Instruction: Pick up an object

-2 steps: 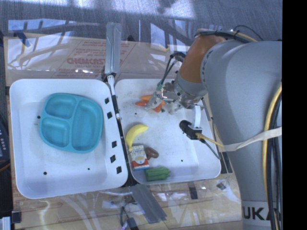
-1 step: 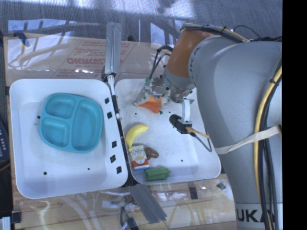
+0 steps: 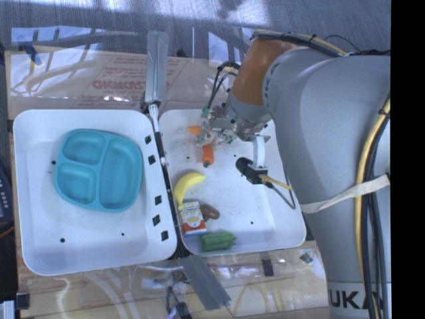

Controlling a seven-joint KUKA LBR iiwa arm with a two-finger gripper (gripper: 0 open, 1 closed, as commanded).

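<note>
The end effector hovered at the carrot, grip state indiscernible, seemingly mid-grasp; lifting cleanly would come next.

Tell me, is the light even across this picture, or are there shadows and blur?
Camera view: uneven; striped sunlight and shadows fall across the bench top, the blue plate sits evenly lit and sharp, and the grey arm looms large and slightly soft.

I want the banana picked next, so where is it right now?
The banana lies in the right bin, near its left wall, just above the small carton and below the carrot.
</note>
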